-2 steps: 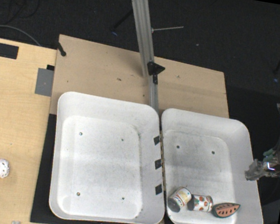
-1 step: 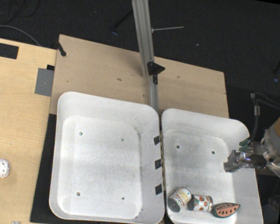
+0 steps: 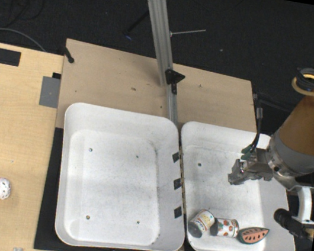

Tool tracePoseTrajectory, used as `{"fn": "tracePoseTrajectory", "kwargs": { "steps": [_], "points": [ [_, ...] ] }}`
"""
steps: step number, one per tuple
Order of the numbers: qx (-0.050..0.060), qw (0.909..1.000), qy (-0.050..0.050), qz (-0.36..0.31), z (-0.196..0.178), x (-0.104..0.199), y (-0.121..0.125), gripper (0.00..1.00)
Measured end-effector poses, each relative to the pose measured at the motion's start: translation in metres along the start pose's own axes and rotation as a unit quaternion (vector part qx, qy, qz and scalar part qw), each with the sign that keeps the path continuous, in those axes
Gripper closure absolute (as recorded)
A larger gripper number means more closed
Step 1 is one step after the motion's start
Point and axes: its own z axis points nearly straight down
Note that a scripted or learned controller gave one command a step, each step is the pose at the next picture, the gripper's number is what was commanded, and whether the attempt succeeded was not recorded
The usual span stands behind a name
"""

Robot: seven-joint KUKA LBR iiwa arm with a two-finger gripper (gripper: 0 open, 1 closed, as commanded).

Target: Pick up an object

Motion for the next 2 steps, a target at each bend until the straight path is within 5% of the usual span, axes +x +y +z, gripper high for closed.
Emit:
{"fn": "tracePoseTrajectory", "kwargs": {
  "steps": [2],
  "points": [
    [-0.001, 1.0000, -0.001, 0.001, -0.007, 0.106, 0.025, 1.00]
  ]
}}
